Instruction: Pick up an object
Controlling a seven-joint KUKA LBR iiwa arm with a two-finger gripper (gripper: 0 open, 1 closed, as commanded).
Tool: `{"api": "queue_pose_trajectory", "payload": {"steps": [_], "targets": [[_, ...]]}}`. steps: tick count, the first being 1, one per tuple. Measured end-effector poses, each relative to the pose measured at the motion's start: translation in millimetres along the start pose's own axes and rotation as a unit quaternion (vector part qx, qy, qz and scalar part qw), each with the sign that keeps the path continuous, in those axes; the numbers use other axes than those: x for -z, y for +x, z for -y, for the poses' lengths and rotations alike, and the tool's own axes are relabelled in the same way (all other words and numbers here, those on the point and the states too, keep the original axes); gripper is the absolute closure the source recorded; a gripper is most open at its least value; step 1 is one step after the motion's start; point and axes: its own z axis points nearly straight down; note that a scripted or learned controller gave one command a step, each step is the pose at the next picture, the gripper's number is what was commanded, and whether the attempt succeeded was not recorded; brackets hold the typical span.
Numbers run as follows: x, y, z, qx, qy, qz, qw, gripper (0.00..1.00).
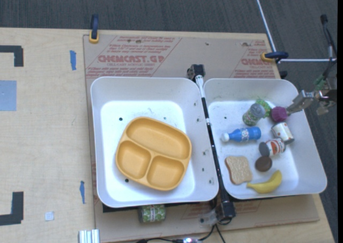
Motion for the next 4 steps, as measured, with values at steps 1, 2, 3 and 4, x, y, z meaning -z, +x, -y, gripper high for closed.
{"api": "queue_pose_trajectory", "payload": {"steps": [1,2,3,4], "targets": [[-133,-20,-30,0.000,0.002,-0.001,1.0000,0.00],[-181,14,-50,0.000,-0.001,0.001,1.0000,0.00],[-169,13,-51,0.001,-0.004,0.002,1.0000,1.00],[-80,78,43,0.000,0.000,-0.001,1.0000,1.00]]}}
